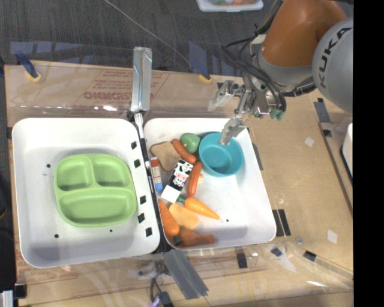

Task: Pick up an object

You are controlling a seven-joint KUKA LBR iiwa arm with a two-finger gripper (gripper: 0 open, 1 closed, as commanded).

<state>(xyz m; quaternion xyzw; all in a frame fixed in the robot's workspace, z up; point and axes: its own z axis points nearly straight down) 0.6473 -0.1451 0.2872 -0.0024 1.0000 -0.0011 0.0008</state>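
At the frame's top edge, a white tray (230, 5) is cut off, its contents unreadable. The green ball (191, 141) sits partly behind the blue bowl (221, 156), and the printed carton (180, 178) is too small to read.

Arm (324, 42): grey rounded casing with a broad orange band above the wrist. Black letters "KUKA" printed on the grey shell at the right. Black cables (243, 51) loop from the wrist section down toward the tool. Gripper (231, 132): bare silvery metal, built of small brackets and plates, with a slim pale finger (230, 133) hanging beneath. A small teal-green part (277, 112) sits at the right side of the gripper mount.
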